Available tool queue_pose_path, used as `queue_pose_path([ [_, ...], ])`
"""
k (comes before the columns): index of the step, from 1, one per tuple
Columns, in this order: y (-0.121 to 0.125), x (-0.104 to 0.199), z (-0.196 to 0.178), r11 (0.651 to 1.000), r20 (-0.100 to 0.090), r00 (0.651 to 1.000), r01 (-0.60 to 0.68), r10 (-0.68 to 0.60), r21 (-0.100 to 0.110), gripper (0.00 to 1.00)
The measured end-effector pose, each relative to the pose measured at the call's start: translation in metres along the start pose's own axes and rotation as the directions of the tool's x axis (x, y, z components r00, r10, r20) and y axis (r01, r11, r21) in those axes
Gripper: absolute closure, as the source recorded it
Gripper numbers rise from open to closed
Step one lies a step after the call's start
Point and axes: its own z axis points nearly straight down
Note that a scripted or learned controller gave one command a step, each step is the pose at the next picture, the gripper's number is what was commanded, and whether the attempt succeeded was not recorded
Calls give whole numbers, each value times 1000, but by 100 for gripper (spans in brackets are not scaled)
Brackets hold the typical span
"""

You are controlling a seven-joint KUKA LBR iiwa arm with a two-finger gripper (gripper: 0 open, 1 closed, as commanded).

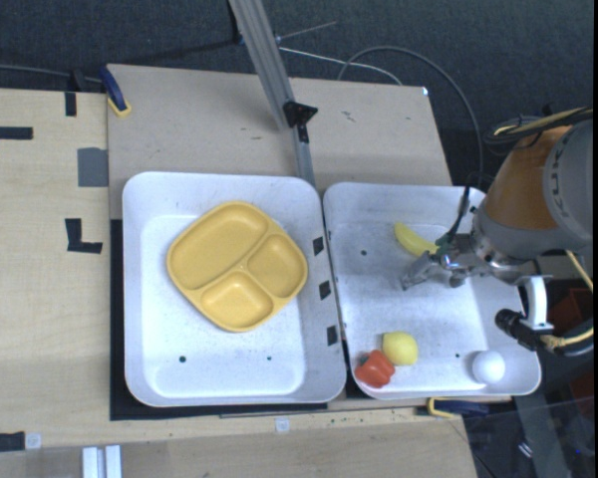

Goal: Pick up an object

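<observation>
Gripper (415, 273) reaches low into right bin (434, 202) beside banana (411, 238); finger state unclear

2 bins (140, 297), 1 tray (237, 265), perhaps 4 toys (400, 349)

Left white bin (145, 297): yellow three-compartment plastic tray (237, 265) takes the centre; bare floor along front and left edges. Right white bin (351, 217): open floor mid-bin. Obstacles: small yellow curved piece (412, 237) near back, round yellow fruit (401, 348) touching red piece (376, 368) at front-left, white ball (488, 366) front-right.
</observation>
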Motion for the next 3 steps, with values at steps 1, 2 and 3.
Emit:
queue_pose_path([
  [1, 0, 0, 10, 1000, 2, 1000, 1, -1, -7, 0],
  [2, 0, 1, 0, 1000, 1, 1000, 2, -2, -7, 100],
  [3, -8, -1, -56, 1000, 2, 1000, -1, 1, -11, 100],
])
